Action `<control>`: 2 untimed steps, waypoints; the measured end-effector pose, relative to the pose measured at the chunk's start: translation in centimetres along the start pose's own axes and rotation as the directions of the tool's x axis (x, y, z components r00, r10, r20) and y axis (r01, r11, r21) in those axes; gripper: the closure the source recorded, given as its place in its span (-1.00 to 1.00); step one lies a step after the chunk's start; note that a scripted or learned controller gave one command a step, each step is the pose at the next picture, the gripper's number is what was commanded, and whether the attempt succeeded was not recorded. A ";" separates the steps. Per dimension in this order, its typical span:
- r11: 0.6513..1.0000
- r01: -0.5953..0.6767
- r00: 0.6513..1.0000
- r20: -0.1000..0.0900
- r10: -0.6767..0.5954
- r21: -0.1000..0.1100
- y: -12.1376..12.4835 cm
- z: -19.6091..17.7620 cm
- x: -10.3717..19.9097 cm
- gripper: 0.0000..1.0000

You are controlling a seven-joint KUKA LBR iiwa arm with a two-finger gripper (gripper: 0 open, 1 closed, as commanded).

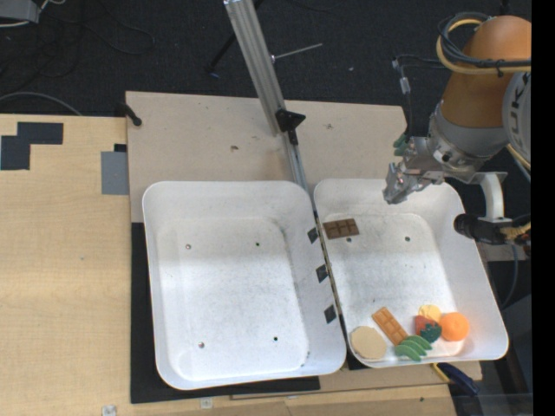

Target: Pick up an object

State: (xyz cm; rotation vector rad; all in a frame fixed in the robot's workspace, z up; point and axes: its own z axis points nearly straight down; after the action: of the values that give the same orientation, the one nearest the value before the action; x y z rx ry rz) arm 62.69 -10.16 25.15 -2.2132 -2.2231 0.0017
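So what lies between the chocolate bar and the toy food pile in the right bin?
Bare white bin floor in the camera view: nothing lies between the chocolate bar and the toy food pile.

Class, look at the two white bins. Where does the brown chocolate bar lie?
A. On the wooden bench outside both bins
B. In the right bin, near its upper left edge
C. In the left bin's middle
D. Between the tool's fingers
B: the chocolate bar lies flat in the right bin, close to the divider, apart from the tool.
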 end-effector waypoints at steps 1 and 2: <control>1.000 -0.001 1.000 0.001 0.001 -0.003 1.1 -0.1 4.3 1.00; 1.000 -0.001 1.000 0.001 0.001 0.000 2.2 1.5 9.6 1.00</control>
State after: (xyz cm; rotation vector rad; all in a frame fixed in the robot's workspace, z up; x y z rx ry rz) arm 64.80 -0.59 23.62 -2.2152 -2.2223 0.0024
